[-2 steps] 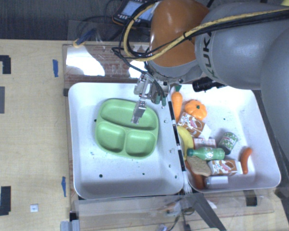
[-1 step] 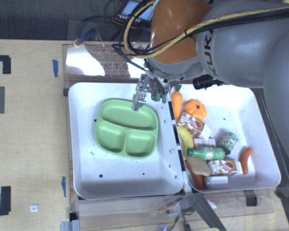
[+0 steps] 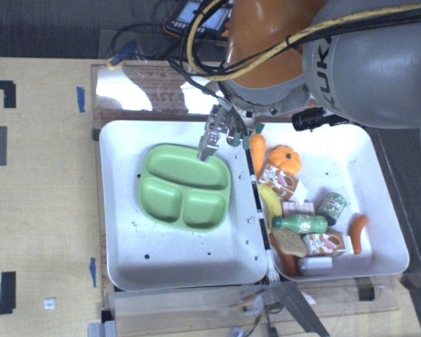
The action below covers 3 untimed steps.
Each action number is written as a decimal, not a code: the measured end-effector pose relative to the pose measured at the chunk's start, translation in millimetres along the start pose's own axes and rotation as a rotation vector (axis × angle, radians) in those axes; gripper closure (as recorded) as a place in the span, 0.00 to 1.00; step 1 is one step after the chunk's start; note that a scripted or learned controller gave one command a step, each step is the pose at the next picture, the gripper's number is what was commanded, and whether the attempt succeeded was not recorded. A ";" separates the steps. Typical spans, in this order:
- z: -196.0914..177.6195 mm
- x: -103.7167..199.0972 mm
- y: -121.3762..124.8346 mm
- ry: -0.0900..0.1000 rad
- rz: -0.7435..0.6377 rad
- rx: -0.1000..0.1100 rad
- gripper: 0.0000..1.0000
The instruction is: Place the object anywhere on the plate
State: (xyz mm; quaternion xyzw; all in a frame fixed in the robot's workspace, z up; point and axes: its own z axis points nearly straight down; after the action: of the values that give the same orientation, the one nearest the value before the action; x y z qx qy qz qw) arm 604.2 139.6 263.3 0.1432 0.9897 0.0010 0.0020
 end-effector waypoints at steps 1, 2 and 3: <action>-105.9 -21.6 -10.4 0.000 -0.148 0.000 1.00; 70.2 28.9 0.4 0.004 -0.200 0.001 1.00; 70.3 28.8 0.3 0.004 -0.199 0.001 0.00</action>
State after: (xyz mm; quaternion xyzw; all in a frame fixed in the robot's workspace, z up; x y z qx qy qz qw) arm 576.9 148.1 192.9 0.0439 0.9990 0.0008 0.0002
